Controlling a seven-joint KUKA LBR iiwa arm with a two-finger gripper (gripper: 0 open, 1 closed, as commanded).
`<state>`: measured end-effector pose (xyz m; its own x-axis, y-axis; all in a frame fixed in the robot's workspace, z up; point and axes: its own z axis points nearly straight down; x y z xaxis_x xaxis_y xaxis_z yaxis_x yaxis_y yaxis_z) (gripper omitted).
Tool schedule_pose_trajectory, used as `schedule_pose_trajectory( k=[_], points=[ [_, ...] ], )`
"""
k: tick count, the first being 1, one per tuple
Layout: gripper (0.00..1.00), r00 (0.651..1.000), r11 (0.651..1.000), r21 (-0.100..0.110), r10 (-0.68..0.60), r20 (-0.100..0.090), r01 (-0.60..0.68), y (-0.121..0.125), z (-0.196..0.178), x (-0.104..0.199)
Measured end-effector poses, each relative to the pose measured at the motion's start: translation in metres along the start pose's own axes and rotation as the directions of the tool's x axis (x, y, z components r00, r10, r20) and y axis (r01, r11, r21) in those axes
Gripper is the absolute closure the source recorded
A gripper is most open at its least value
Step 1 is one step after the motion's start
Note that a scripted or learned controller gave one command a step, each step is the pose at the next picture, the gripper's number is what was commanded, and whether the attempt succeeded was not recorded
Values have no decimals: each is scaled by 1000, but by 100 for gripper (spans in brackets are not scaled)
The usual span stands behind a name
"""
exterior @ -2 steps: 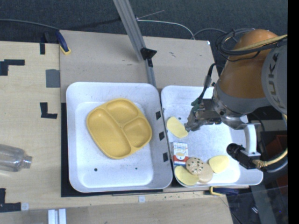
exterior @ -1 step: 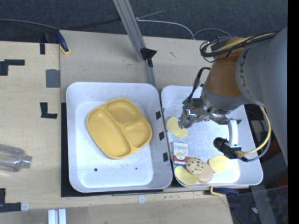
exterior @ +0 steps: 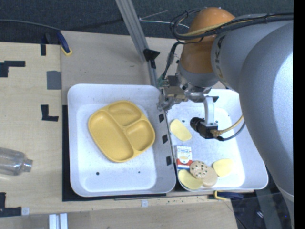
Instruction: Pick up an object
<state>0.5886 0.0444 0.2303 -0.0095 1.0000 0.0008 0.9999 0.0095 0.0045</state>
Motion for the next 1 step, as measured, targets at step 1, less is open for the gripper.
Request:
schedule_pose_trajectory(
  k=[1],
  points=[
    [100,1000,1000,-5,3,-1,-3,45,-86,50]
  ],
)
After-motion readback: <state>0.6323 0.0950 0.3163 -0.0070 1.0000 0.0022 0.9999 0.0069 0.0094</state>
